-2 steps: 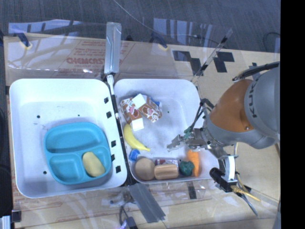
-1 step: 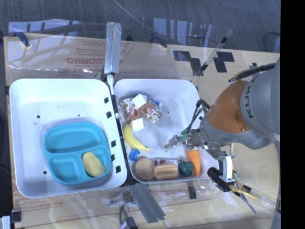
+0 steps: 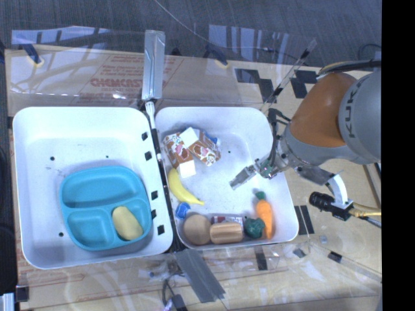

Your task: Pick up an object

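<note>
Gripper (image 3: 243, 177) hovering over bare floor of right bin (image 3: 214, 112), nothing between fingers; opening width cannot be told. Nearest target: carrot (image 3: 263, 216), at 5 o'clock from gripper, near but apart, beside broccoli (image 3: 254, 226). Banana (image 3: 177, 188) at 9 o'clock, cartons (image 3: 191, 148) at 10. Recommended: centre over carrot, align fingers across its narrow width, descend clear of bin wall, close only once straddling.

We see the arm (image 3: 337, 118) reaching in from the right, its orange band bulging above the wrist and the grey casing beside it. The wrist angles down and to the left. At its end the gripper (image 3: 243, 177) points left, low over the white floor.
</note>
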Motion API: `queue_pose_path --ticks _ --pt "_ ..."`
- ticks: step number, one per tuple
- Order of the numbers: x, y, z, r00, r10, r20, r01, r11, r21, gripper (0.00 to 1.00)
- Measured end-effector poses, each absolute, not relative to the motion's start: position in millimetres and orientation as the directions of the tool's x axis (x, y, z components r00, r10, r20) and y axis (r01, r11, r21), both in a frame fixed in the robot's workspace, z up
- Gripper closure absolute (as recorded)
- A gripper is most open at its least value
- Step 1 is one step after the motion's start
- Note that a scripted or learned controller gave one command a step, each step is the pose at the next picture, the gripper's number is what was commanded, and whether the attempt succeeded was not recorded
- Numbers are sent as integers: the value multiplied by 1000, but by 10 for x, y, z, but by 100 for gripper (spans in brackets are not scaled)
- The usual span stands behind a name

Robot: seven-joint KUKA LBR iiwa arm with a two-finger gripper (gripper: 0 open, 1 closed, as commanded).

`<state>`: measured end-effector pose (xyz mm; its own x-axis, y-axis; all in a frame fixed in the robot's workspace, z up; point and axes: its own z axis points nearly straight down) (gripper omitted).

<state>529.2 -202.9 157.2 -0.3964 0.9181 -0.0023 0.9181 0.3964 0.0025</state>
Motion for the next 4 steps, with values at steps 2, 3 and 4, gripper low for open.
queue_pose_path --ticks 2,3,4 --pt "4911 -2107 1284 -362 932 1 932 362 0 0" --pt "5319 -2064 1405 -323 946 0 946 323 0 0" --pt "5655 -2080 1597 -121 993 0 993 121 0 0"
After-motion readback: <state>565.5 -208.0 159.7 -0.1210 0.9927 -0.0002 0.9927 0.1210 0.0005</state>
